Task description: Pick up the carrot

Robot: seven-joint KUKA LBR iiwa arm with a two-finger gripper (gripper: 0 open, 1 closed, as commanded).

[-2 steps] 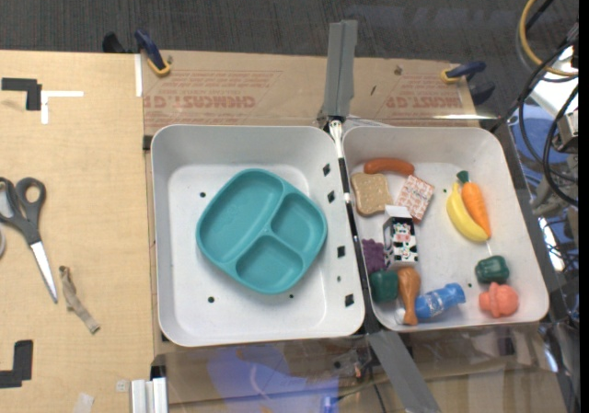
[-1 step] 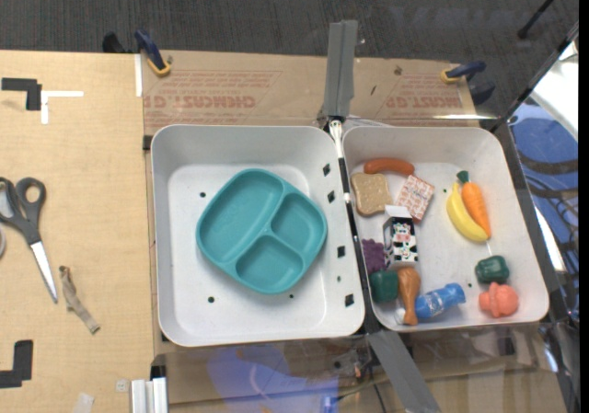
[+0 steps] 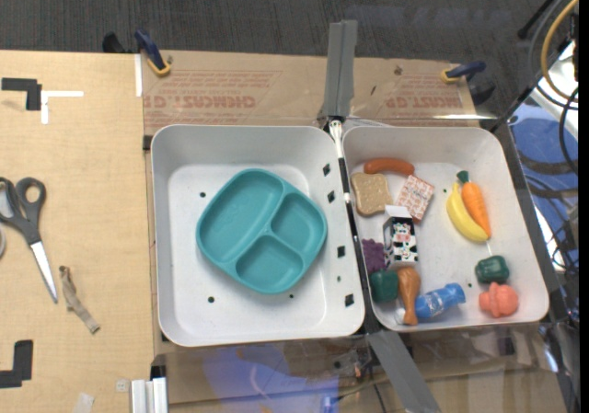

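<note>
Plainly, the carrot is a short orange toy cone with a small green leafy cap. It lies in the right bin, its cap pointing toward the far wall and its narrow tip toward the near side. It rests against the banana, touching that yellow fruit along the side that faces the bin's right wall.

Taking the banana as the landmark: a strip of bare white floor runs between the carrot and the right wall, with nothing lying in it. On the banana's far side the floor is also bare up to the far wall. On its near side sits a green pepper, a little apart, and beyond that a pink-orange fruit in the near right corner. To the banana's left, across a bare gap, are a checkered packet, a slice of bread and a sausage. A cow-patterned carton stands to the left and nearer. A blue bottle and a drumstick lie by the near wall, well apart from the banana.

Far to the banana's left, the left bin holds a teal divided plate.
</note>
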